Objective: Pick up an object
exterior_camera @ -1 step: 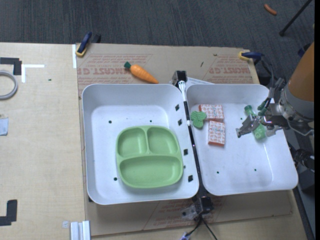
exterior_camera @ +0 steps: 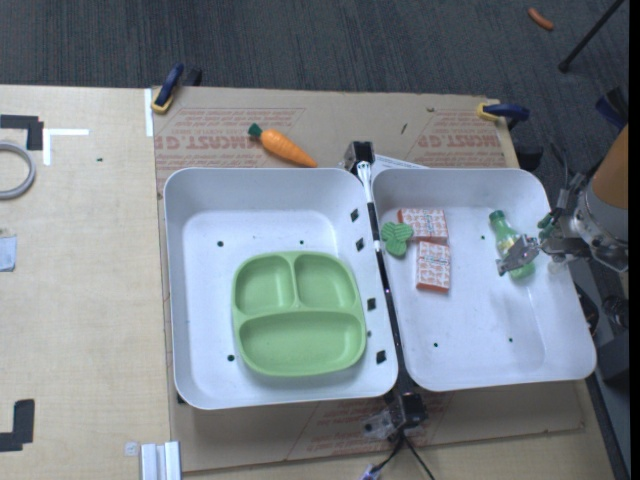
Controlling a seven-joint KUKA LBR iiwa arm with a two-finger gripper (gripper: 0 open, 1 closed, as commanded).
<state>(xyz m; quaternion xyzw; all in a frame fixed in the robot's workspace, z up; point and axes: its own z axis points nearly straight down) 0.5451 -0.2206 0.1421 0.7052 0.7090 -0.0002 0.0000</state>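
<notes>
A small green bottle (exterior_camera: 502,230) lies in the right bin (exterior_camera: 480,348), near its right wall. My gripper (exterior_camera: 519,259) reaches in over that wall and sits right at the bottle's lower end, partly covering it. Further left in the same bin lie two red-and-white boxes (exterior_camera: 426,224) (exterior_camera: 434,266) and a green leafy toy (exterior_camera: 396,237). I cannot see whether the bottle is between the gripper's tips.
The left bin (exterior_camera: 200,218) holds a green divided plate (exterior_camera: 298,314). A toy carrot (exterior_camera: 283,146) lies on the cardboard behind the bins. Blue-and-yellow clamps (exterior_camera: 168,88) (exterior_camera: 503,113) grip the cardboard's back corners. The arm (exterior_camera: 605,218) enters from the right edge.
</notes>
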